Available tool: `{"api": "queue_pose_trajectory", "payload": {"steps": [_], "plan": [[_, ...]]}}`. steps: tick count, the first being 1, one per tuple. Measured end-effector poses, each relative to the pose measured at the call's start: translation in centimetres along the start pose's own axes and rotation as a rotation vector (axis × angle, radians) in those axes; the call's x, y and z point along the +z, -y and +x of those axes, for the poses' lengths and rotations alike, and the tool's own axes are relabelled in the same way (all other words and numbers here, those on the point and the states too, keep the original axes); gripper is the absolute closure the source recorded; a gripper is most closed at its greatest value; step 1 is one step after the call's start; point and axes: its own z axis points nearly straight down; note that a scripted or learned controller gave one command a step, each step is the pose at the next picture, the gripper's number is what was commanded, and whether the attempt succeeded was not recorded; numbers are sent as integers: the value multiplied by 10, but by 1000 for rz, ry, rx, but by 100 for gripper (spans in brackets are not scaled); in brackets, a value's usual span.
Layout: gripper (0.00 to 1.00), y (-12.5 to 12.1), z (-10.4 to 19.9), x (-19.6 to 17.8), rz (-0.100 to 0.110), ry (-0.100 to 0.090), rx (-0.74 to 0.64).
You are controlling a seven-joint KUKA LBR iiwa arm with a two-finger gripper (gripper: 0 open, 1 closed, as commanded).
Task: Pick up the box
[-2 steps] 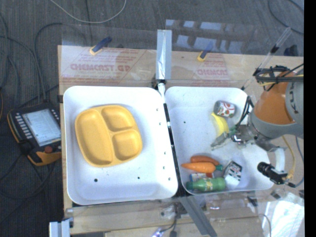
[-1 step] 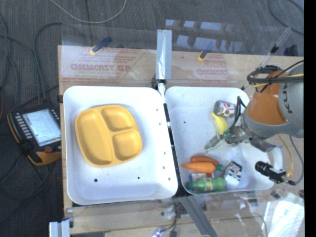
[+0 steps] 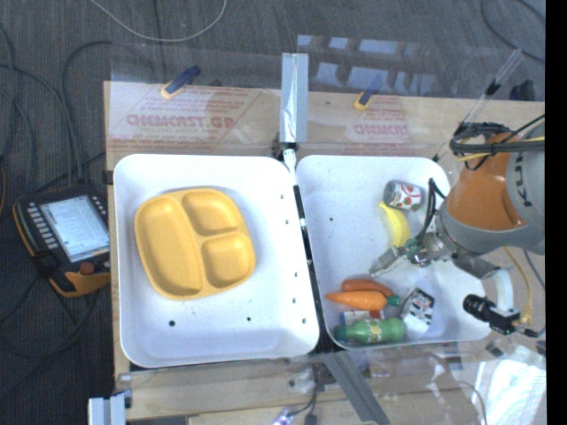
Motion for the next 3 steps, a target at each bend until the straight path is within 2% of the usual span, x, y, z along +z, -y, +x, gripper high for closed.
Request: {"api": "queue_pose_trajectory", "payload": {"steps": [1, 2, 3], "plan": [[100, -1, 1, -10, -1, -2, -1], [100, -93, 44, -94, 22, -5, 259], [100, -78, 125, -209, 23, -2, 465]]}}
